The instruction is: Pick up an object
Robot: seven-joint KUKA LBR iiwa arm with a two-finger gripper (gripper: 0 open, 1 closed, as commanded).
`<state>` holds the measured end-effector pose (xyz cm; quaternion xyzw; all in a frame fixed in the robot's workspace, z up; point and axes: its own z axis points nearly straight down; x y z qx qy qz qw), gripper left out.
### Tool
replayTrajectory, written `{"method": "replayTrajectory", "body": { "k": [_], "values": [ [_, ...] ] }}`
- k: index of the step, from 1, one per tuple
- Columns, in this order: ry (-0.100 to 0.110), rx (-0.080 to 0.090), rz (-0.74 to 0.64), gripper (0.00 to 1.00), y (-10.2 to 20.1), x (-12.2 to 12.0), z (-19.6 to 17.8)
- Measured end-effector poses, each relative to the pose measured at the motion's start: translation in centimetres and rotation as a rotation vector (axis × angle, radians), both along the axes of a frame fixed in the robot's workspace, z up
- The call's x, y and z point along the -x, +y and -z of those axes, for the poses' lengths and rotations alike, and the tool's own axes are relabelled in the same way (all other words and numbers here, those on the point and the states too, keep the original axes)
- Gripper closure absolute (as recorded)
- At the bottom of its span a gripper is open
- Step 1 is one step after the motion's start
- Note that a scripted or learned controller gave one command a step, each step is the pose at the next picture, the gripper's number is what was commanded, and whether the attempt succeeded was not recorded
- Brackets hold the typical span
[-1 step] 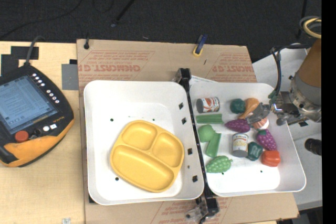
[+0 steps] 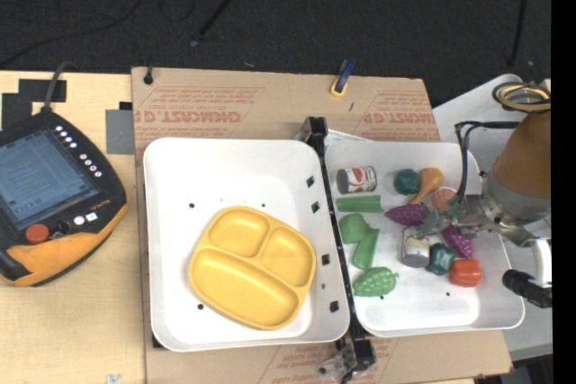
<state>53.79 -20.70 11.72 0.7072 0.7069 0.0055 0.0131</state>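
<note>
Purple grapes (image 2: 406,214) just left of gripper (image 2: 447,216).

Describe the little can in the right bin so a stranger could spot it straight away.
Start at the right white bin, the one crowded with small toys. Look to its upper left corner, near the divider between the bins: the small can lies there on its side. Its white and red label sets it apart from the green pieces just below it.

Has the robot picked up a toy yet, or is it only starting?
Only starting, it seems. Nothing looks lifted: the toys, such as the small can, purple grapes and red piece, lie in the right bin. The arm is at that bin's right edge. The yellow tray sits in the left bin. Grabbing and lifting remain.
</note>
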Motion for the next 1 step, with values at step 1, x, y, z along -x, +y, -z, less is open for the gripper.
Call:
{"method": "replayTrajectory", "body": {
  "k": [1],
  "values": [
    [-0.006,0.005,0.001,0.00,-0.47,0.76,0.46]
  ]
}}
